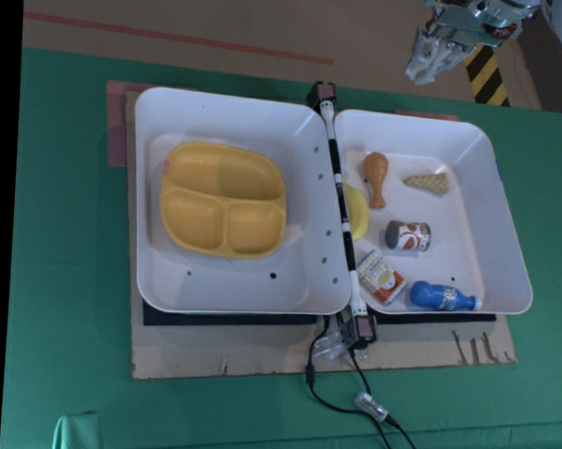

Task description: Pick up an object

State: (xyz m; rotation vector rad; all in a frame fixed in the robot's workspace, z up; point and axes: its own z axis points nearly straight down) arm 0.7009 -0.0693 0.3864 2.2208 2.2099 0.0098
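The right white bin [493, 221] holds several toys: a brown chicken drumstick [377, 176], a tan waffle cone [427, 183], a small tin can [408, 237] on its side, a blue bottle [443, 296] lying near the front wall, a red and white carton [381, 277], and a yellow piece [356, 212] against the divider. My gripper [429, 60] hangs high above the bench's far edge, beyond the right bin's back wall, with nothing seen between its pale fingers [423, 65].
The left white bin [174, 115] carries a yellow sectioned tray [223, 200]. A chequered divider bar [338, 208] runs between the bins. Cables [366, 402] trail over the green cloth in front. A black and yellow hazard strip [486, 75] lies at the far right.
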